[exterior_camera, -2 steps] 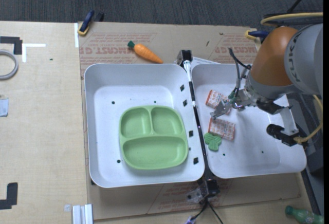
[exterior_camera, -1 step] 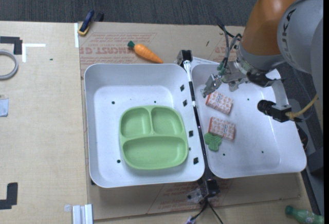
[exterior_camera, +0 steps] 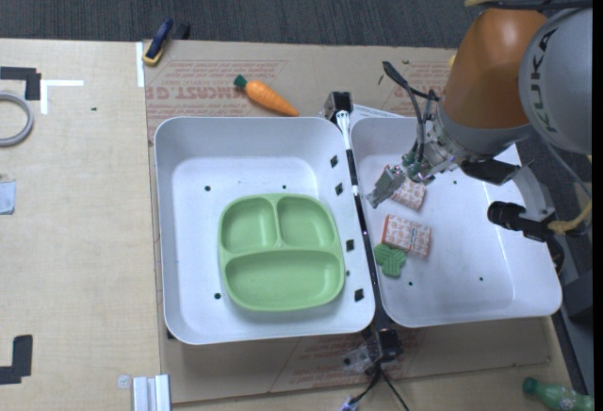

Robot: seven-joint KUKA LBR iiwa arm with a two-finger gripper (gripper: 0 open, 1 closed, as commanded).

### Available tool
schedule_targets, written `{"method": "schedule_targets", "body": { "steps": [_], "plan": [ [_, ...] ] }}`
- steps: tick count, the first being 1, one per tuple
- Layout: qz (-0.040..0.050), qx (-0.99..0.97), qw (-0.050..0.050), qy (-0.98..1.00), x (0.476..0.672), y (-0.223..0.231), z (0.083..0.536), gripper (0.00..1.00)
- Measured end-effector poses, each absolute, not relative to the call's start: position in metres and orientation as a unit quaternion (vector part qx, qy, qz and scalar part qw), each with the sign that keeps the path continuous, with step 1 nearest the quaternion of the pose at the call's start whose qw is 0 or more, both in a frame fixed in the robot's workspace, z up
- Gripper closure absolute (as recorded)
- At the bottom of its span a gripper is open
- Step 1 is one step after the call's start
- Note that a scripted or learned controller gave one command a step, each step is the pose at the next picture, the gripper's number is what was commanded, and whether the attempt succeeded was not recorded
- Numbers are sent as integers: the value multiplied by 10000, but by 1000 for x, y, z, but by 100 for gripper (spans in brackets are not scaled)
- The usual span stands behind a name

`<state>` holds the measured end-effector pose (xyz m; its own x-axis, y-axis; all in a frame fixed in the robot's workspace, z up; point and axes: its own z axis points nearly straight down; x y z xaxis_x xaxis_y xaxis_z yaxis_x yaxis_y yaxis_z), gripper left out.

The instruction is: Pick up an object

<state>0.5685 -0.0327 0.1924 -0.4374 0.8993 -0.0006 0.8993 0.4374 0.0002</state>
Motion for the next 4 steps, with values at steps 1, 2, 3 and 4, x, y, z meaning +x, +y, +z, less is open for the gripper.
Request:
{"method": "schedule_targets", "body": {
  "steps": [1,2,3,4],
  "plan": [
    [-2,5093,3,8606,590,-114,127,0],
    [1,5052,10,8630,575,-37,192,0],
    [1,3684,14,9297,581,-43,192,0],
    [1,3685,13,9296,581,-44,193,0]
  ]
}}
